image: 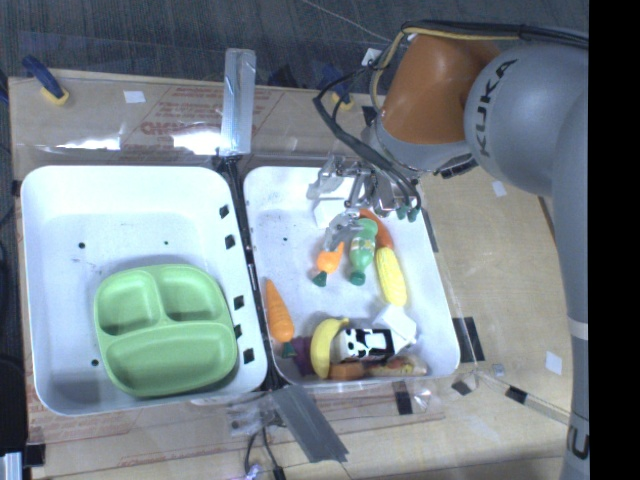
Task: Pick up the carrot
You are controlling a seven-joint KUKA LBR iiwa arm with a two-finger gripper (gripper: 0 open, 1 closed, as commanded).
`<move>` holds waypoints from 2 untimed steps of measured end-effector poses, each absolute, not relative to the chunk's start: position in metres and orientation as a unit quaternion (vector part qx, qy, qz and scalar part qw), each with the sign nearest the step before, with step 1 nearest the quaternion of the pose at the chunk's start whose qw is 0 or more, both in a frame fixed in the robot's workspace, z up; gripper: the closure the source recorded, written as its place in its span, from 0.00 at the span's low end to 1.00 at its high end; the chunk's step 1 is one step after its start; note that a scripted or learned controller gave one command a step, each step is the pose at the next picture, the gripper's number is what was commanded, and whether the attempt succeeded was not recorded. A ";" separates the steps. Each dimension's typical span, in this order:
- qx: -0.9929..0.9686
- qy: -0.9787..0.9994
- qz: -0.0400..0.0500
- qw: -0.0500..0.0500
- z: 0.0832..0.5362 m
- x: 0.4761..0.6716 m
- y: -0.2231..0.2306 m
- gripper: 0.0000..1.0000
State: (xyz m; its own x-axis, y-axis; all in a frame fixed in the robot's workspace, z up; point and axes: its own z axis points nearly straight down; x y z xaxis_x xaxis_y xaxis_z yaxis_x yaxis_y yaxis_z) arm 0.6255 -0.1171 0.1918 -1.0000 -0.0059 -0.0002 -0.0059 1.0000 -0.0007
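Observation:
An orange carrot (pixel 278 311) lies along the left wall of the right bin (pixel 268 208), pointing toward the front. A smaller orange carrot-like piece with a green end (pixel 327 264) lies mid-bin. My gripper (pixel 343 232) hangs just above and to the right of that small piece, well away from the long carrot. Beside the gripper lies an orange and green vegetable (pixel 364 234). The grey arm with its orange band (pixel 430 88) reaches in from the upper right.
A yellow corn-like piece (pixel 392 276), a banana (pixel 324 346), a black-and-white toy (pixel 370 343) and a white block (pixel 398 321) crowd the right bin's front right. A green divided plate (pixel 165 330) sits in the left bin (pixel 60 198).

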 end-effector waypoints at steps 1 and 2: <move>-0.025 1.000 0.000 -0.001 0.090 0.598 -0.119 0.00; -0.029 1.000 0.000 0.002 0.103 0.601 -0.116 1.00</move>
